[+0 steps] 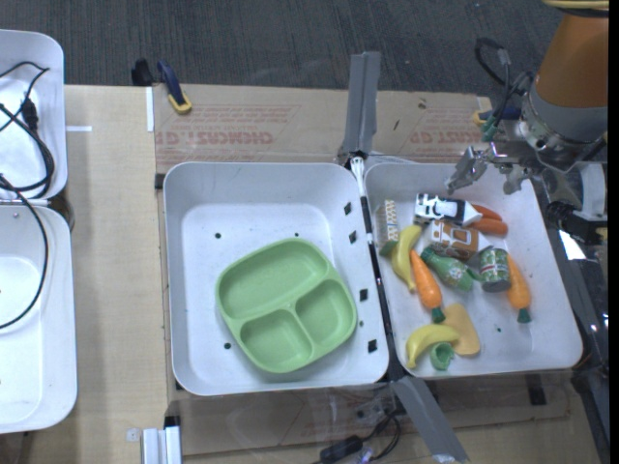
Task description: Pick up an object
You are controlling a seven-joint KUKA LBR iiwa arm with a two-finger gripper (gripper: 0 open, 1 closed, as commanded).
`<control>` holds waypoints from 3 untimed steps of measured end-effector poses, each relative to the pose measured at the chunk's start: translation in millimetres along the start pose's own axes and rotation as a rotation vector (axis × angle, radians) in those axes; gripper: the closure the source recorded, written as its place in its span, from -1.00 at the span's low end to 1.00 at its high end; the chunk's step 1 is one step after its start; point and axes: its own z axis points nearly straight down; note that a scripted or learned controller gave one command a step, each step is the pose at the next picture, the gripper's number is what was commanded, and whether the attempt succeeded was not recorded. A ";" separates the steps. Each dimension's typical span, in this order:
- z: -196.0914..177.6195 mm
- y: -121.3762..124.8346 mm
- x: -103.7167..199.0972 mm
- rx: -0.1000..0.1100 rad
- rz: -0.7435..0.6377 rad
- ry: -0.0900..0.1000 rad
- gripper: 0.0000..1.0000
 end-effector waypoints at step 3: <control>92.6 -31.2 -11.3 0.000 0.068 0.001 -1.00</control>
